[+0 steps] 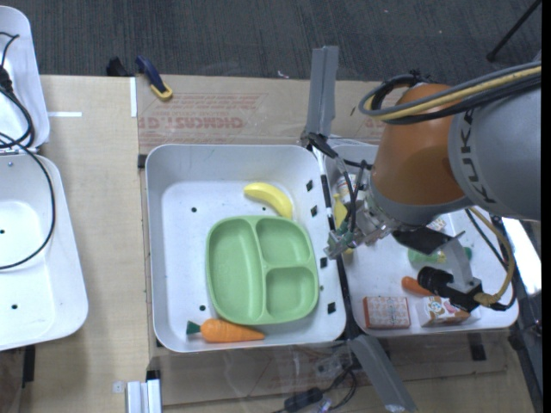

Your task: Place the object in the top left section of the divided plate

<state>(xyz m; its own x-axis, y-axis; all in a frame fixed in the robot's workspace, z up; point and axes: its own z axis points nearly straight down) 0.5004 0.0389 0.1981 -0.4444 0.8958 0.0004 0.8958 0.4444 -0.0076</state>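
Step in hand: approach, before the pick. Nothing seen held, nothing yet on the plate.

Left bin [164, 231], left to right:

- Carrot [228, 331]: flat on the bin floor, just below the plate's lower left rim. Long axis nearly level across the view, green top to the left, tip to the right.
- Plate [225, 269]: green, three sections, one large at the left and two smaller at the right. All sections bare.
- Banana [269, 198]: on the bin floor, just above the plate's upper rim. Long axis from upper left down to lower right, curve bowed toward the upper right.

Object not named by the task; carrot or banana judged the likely candidates, both beside the plate, neither in it.

Gripper [340, 243]: low over the wall between the two bins, right of the plate. Released or clenched: cannot tell, tip too small and cluttered.

Right bin [379, 338]: small packages and the arm [422, 162] above them.

Next move, as judged: shift left over the chosen object, align across its long axis, descend, close, then carry to the plate's upper left section.
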